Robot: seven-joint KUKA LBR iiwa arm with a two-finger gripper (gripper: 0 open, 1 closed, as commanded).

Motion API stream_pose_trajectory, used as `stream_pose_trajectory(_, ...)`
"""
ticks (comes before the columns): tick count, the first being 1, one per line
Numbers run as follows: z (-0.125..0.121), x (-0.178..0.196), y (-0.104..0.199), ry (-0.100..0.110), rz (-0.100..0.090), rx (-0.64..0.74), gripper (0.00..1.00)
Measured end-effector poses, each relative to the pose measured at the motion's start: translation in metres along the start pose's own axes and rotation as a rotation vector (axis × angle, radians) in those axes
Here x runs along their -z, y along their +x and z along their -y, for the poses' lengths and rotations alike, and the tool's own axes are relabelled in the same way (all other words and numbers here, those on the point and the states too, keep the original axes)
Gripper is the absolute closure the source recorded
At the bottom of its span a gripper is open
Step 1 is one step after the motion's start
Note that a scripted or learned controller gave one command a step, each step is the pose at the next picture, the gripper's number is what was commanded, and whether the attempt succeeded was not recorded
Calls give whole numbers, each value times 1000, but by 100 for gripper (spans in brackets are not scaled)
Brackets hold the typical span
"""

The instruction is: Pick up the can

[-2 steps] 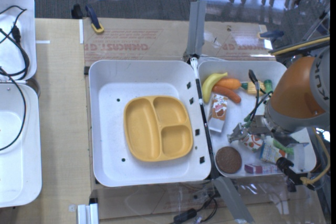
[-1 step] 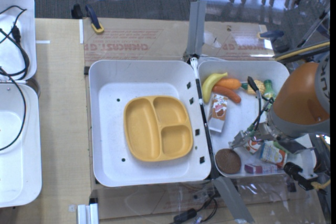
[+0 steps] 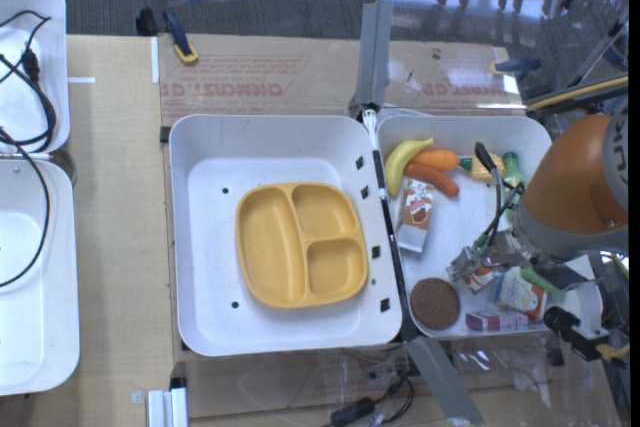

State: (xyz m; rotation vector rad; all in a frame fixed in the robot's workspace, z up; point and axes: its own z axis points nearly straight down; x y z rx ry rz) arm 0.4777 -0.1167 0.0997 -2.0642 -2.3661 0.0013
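Brown-topped and round, the can [image 3: 435,303] stands upright in the near left corner of the right bin [image 3: 452,127], close against the wall shared with the left bin [image 3: 200,215]. We record the gripper [image 3: 478,267] just beside it, up and to the right, low over a cluster of small packages; the two appear close but we cannot confirm contact. Nothing is seen between the fingers, and whether they stand wide or narrow cannot be told from this view, since the metal parts blur into the clutter beneath. We note the arm [image 3: 575,185] entering from the right, its orange band bulking large over the right side of that bin, the grey wrist below it angled down and leftward toward the bin floor. Dark cables run from the band area down to the gripper. Contents of the right bin, as observed: a banana [image 3: 402,160] near the far left corner, a carrot [image 3: 436,158] and a reddish sausage-shaped item [image 3: 432,178] just beside it, a small carton [image 3: 417,215] lying between the banana and the can, and a pink box [image 3: 496,321] near the front wall to the right of the can. The left bin holds a yellow divided plate [image 3: 300,243], lying flat at its centre, well apart from the can.
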Motion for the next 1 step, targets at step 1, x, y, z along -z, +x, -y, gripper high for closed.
stream_pose_trajectory(1,-26,91,42,-1,2,-30,100)
